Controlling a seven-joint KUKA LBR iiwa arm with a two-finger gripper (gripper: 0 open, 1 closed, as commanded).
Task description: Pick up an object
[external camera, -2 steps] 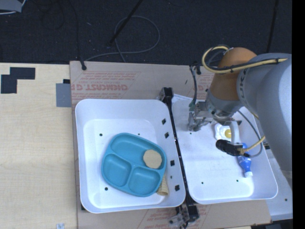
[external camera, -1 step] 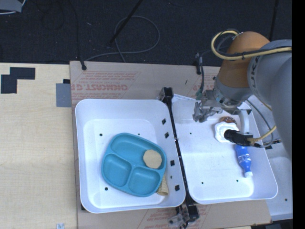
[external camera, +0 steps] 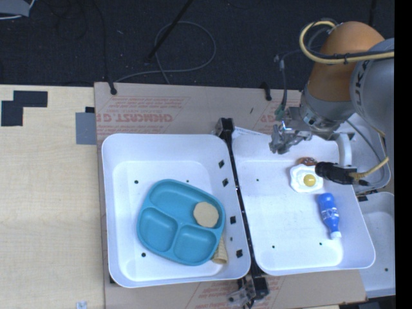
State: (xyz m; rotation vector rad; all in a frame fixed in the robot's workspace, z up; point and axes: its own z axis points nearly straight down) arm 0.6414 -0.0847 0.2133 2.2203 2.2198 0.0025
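Listing left to right | left bin (external camera: 119,172): blue divided plate (external camera: 168,234), round cracker (external camera: 206,214) | right bin (external camera: 283,250): toy fried egg (external camera: 306,180), blue bottle (external camera: 329,215) | gripper (external camera: 283,140) above far edge, grip we cannot tell | we judge nothing picked yet.

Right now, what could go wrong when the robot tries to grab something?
The tool hangs near the back wall of the right bin, so it might bump that wall going down. The fried egg toy looks flat and may slip away. The blue bottle is round and could roll. A small dark thing sits right beside the egg and may get pushed.
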